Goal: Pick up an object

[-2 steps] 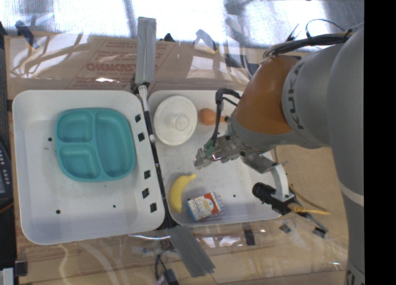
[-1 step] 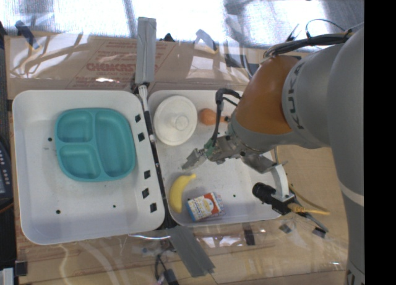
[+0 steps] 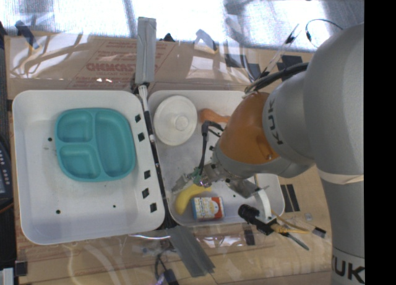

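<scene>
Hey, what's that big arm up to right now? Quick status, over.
End effector low in right white bin, above yellow banana; fingers unclear. Nothing seen held. Small red-and-white carton beside banana, round white lid behind.

Tray [image 3: 96,143] in left bin [image 3: 31,216] — alone

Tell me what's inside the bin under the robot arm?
In the right bin: a white round lid, a banana, a small can and something orange. The arm covers the rest.

You see one fixed camera above bench, looking down at slant on both bins [image 3: 37,172], arm [image 3: 309,123] entering from right.
</scene>
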